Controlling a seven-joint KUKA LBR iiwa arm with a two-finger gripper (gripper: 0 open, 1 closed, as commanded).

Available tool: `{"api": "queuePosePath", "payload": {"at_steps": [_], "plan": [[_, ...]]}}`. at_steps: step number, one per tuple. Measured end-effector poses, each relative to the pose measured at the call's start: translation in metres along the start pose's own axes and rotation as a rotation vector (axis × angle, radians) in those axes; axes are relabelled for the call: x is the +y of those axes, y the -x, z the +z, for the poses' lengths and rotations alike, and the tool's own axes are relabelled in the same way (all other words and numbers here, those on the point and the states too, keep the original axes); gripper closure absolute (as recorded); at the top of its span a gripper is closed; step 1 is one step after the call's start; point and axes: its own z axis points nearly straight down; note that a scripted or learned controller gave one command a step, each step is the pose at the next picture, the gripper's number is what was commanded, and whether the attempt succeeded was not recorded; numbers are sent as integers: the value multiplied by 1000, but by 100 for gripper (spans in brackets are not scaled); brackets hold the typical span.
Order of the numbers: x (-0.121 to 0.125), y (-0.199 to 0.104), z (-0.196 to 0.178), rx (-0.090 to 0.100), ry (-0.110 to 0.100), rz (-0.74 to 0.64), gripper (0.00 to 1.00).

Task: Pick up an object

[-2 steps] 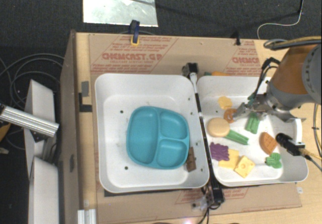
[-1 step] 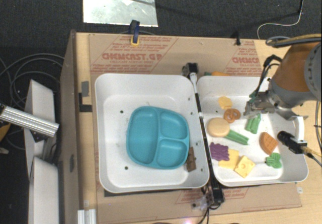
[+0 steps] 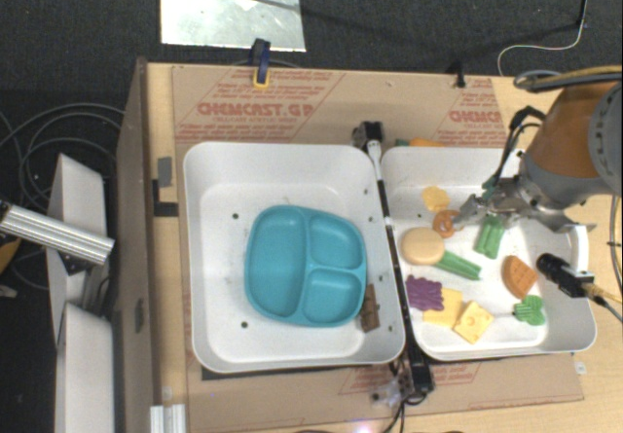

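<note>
Two shallow white bins sit side by side; the left bin carries one teal divided plate, smooth and three-sectioned, plus one small brown piece by its right wall, with bare floor all around; the right bin is crowded with small toy foods: two green sticks, one tan round bun, one purple cluster, one holed yellow cheese wedge, one orange slice, one green knobbly piece, one yellow lump; the gripper hangs over that bin's upper middle, just above the upright green stick; whether it is apart or together I cannot tell.
</note>
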Motion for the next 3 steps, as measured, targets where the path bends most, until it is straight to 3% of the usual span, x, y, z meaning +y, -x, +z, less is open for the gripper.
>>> {"api": "queuePosePath", "payload": {"at_steps": [1,2,3], "plan": [[-14,14,30,9,-23,5,0],[-11,14,17,8,-17,4,100],[-15,-96,-78,14,-12,-9,100]]}}
